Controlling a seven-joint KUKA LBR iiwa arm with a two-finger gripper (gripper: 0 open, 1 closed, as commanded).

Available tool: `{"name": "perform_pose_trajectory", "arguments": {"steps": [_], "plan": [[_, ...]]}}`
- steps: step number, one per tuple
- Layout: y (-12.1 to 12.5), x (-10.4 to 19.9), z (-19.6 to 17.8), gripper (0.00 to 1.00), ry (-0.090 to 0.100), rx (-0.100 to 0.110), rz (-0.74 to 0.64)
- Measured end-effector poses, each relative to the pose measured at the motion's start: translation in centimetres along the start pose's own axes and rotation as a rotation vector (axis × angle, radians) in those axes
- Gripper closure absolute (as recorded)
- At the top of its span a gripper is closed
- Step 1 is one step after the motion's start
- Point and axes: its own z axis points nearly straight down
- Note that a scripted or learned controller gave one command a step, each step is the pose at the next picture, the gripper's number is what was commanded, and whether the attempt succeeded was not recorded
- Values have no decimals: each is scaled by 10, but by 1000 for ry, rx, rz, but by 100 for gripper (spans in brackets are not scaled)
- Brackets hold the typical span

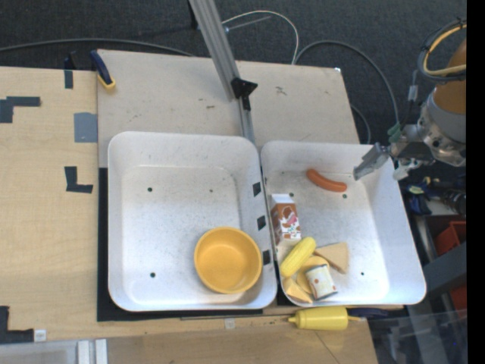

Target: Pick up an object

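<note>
The right bin (394,226) holds an orange sausage (326,180) near its back. Further forward are a small brown-and-white carton (286,220), a yellow banana-like piece (297,256), pale cheese wedges (336,255) and a small can (322,282). A yellow bowl (227,259) sits at the front right of the left bin (151,165). My gripper (371,161) hangs over the back right corner of the right bin, just right of the sausage and apart from it. Nothing shows in its grasp.
A yellow mustard bottle (322,318) lies on the bench just outside the right bin's front rim. A grey metal pole (220,36) slants down to the gap between the bins. Cables (318,48) run across the dark floor behind. The arm's body (447,120) stands at the right edge.
</note>
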Motion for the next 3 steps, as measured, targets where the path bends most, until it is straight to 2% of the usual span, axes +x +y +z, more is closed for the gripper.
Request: {"name": "perform_pose_trajectory", "arguments": {"steps": [1,3], "plan": [[0,0,0,0,0,0,0],[-5,12,92,0,0,5,1]]}}
